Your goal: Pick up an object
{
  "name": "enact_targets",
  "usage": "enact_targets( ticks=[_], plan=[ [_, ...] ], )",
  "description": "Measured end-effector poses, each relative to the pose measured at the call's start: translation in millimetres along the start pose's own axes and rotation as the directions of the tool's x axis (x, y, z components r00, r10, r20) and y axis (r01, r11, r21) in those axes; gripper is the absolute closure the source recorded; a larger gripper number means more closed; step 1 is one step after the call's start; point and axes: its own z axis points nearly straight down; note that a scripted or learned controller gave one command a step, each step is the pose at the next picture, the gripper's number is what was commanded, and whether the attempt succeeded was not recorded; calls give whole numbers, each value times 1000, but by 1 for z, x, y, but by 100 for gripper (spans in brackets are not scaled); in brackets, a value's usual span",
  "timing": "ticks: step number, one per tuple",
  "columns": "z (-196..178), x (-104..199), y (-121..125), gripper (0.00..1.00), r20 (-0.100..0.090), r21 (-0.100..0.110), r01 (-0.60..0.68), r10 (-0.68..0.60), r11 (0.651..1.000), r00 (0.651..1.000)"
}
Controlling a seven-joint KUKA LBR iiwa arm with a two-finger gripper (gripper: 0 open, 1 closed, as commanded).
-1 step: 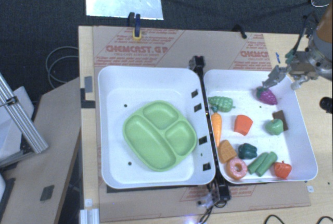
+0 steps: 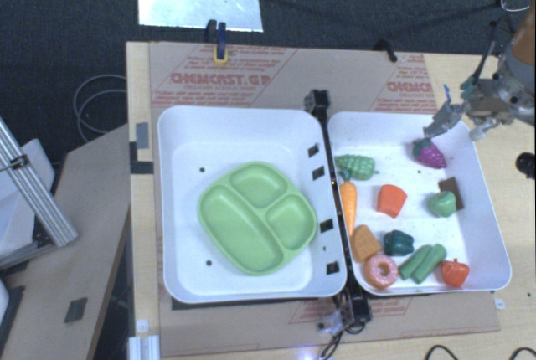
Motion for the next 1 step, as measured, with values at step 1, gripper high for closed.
enact_targets(
  ticks=[1],
  plan=[
    [60, -4, -5, 0, -1, 4, -3, 3, 1000, 1000]
  ],
)
